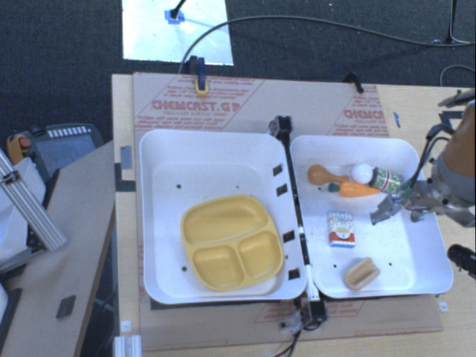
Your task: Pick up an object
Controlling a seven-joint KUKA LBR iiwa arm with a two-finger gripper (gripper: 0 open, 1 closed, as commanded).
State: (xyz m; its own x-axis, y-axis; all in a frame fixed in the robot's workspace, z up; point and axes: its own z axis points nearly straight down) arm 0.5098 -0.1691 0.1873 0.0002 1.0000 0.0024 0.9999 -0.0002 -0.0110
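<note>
Two white bins side by side on the bench. Left bin (160,199) has a yellow divided tray (232,240). Right bin (428,270) has a carrot (358,190), a wooden spoon-like piece (325,175), a white ball (361,172), a green bottle (387,179), a small red-and-white carton (341,228) and a tan block (361,274). Gripper (392,208) sits low over the right bin, just right of the carton, near the bottle. Nothing visible between the fingers; can't tell if they're open or closed.
</note>
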